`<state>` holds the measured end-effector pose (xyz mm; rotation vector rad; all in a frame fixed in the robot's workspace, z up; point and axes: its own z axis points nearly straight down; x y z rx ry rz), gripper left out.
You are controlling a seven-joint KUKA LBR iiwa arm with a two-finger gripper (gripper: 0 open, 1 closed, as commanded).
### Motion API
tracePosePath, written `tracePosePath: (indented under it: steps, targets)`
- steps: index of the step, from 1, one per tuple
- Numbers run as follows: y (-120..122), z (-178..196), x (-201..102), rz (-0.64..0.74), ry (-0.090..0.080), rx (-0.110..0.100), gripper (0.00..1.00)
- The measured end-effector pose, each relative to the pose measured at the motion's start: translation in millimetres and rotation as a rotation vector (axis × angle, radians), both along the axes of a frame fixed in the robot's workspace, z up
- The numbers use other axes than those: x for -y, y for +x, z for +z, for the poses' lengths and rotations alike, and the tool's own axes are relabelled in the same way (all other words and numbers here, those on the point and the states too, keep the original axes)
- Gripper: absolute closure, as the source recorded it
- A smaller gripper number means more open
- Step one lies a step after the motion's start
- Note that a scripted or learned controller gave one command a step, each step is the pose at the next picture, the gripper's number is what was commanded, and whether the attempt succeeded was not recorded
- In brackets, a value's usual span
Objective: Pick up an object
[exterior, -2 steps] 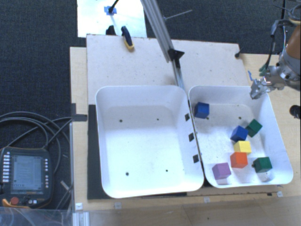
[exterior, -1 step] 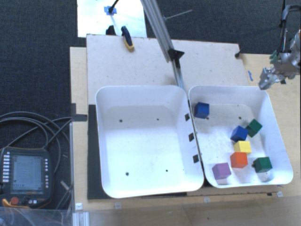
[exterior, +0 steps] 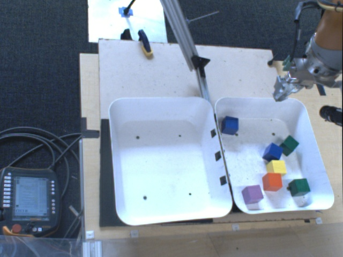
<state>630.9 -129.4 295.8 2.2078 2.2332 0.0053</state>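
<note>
The gripper [exterior: 281, 91] hung at the upper right of the camera view, over the far rim of the right bin [exterior: 312, 126], at the end of the grey arm [exterior: 327, 47] with its orange band. Nothing was seen between its tips, and whether it was released or clenched could not be told from this slant. All the blocks lay in the right bin, nearer the camera than the gripper. The closest to it was a blue cube [exterior: 230, 125], off to the gripper's left and somewhat toward the camera, sitting alone near the bin's left wall. Farther toward the camera, almost straight below the gripper in the view, a cluster lay together: a second blue cube [exterior: 272, 151] with a dark green cube [exterior: 290, 144] just beside it on the right, a yellow cube [exterior: 276, 167] just in front of the blue one, and an orange cube [exterior: 272, 182] touching the yellow one's near side. A purple cube [exterior: 252, 194] sat left of the orange one by the bin's front wall, and another green cube [exterior: 299, 187] sat right of it. The left bin [exterior: 120, 159] stood well to the gripper's left, touching the right bin along their shared edge.
</note>
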Motion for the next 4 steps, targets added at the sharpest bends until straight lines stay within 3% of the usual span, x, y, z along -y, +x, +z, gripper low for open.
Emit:
tracePosePath:
  steps: [3,4]
  targets:
    - [-3.6,-0.9,-166.6,0.000,0.001,-0.003,1.00]
    - [-5.3,-27.2,-218.9,-0.001,0.000,-0.005,1.00]
